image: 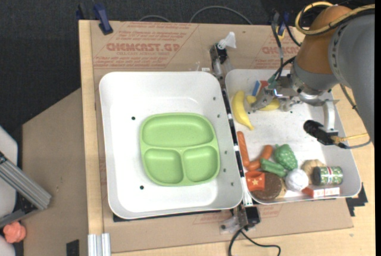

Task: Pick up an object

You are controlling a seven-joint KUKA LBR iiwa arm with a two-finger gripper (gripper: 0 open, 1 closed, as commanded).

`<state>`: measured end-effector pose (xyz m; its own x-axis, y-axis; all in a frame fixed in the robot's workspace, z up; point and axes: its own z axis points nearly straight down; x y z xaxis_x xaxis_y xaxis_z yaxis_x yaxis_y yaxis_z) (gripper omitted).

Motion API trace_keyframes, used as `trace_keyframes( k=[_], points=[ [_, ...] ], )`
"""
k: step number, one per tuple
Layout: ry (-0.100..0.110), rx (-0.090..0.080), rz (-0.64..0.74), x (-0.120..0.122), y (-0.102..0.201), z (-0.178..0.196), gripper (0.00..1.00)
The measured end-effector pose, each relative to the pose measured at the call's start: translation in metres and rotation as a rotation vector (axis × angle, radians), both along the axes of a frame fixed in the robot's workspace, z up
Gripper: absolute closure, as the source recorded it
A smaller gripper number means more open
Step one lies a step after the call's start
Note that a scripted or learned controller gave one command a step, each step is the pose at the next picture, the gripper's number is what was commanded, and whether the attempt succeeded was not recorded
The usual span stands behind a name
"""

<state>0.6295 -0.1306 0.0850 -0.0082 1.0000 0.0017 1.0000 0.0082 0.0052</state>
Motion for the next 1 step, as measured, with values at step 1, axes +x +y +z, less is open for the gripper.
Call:
trace_keyframes(
  k=[1],
  points=[
    [0.013,0.000,-0.014,-0.0970,-0.0209,-0.0009,0.00]
  ],
)
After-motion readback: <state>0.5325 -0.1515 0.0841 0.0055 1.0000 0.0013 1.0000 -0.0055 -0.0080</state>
